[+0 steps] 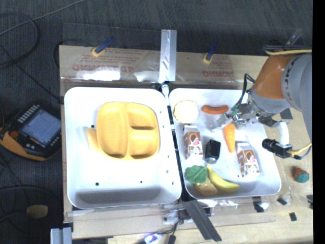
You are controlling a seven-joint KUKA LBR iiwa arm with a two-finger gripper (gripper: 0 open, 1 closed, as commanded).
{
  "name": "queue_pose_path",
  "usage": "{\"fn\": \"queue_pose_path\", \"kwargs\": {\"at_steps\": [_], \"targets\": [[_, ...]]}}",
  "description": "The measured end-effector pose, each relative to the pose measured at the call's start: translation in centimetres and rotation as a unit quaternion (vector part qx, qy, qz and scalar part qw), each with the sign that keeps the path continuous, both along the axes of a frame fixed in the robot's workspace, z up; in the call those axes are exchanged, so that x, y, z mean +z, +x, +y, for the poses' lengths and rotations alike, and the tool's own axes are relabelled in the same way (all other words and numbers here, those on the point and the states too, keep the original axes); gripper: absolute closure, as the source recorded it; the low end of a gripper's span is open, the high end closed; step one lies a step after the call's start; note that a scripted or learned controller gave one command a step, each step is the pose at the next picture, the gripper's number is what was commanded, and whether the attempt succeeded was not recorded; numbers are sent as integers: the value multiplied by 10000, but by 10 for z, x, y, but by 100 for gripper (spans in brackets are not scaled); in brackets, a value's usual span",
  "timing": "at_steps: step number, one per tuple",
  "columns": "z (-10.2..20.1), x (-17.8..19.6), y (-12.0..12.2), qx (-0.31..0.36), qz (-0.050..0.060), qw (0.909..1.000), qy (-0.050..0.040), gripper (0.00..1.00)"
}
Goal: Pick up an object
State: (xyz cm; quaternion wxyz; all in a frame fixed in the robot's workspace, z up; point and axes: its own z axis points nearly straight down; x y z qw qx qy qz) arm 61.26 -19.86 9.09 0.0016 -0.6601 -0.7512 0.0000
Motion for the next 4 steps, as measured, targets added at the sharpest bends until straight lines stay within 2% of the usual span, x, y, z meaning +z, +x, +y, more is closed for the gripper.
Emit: {"fn": "queue_pose_path", "kwargs": {"at_steps": [1,2,3,4], "targets": [[1,6,0,0,4,10000,14,100],[31,-2,22,350,-50,9994,-45,100],[3,32,36,245,7,9997,-12,100],[42,97,56,-649,11,9979,-21,100]]}}
